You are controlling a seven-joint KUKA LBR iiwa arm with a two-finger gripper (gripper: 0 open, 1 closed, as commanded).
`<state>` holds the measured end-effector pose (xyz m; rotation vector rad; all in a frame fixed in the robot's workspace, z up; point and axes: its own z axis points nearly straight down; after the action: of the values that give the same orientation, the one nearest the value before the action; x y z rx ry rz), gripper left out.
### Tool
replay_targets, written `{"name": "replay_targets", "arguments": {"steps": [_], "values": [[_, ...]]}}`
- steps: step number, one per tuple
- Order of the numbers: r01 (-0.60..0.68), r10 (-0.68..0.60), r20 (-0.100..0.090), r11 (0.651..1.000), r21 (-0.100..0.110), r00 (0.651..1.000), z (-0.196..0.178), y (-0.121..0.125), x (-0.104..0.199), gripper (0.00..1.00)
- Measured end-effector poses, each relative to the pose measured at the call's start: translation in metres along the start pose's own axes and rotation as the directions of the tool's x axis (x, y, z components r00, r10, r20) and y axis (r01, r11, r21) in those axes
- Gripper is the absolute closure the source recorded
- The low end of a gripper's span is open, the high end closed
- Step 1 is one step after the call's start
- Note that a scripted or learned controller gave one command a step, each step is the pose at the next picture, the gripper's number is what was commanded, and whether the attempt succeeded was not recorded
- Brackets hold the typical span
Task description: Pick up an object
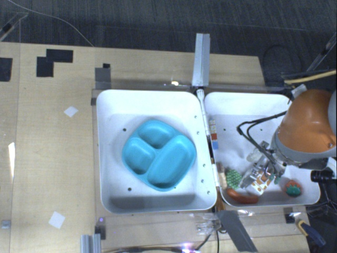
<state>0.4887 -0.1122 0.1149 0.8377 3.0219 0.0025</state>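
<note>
Reaching into the right bin (226,109), the arm (308,128) hangs its claw (261,174) low over the small items at the front: a green one (233,178), a red one (242,196). Approach step, I judge; whether anything is gripped cannot be told. Next: close and lift.

The scene is evenly and fairly brightly lit from overhead, with the two white bins (152,101) close to washed out and small glints on the metal bar (201,62) at top centre and along the bottom edge of the frame. Shadows are soft: a grey band lies inside the left bin's lower wall, and a faint one sits under the blue tray (159,154). The dark floor across the top of the frame is dim, and fine detail is slightly soft and grainy, most of all among the small items at lower right.
</note>
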Motion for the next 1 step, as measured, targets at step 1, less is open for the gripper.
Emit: {"name": "replay_targets", "arguments": {"steps": [1], "values": [[0.416, -0.416, 0.003, 0.909, 0.001, 0.909, -0.1187, -0.0405, -0.0331, 0.00]]}}
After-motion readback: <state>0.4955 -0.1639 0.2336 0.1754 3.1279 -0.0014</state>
